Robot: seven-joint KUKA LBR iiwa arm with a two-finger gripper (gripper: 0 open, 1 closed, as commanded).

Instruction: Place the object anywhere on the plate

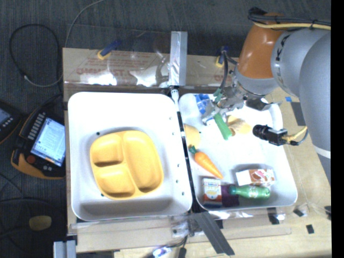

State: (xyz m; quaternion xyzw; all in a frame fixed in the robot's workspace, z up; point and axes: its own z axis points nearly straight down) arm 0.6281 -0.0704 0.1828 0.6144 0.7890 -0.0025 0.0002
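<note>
Green object (221,127) under gripper (216,110), labels unreadable

Grey arm with orange band reaching in from the right, hand (217,107) low, pointed down-left.

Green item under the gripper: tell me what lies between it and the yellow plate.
The green item sits in the right bin under the gripper. The plate lies in the left bin. Between them stand the two bins' adjoining rims and a yellowish object by that rim.
</note>
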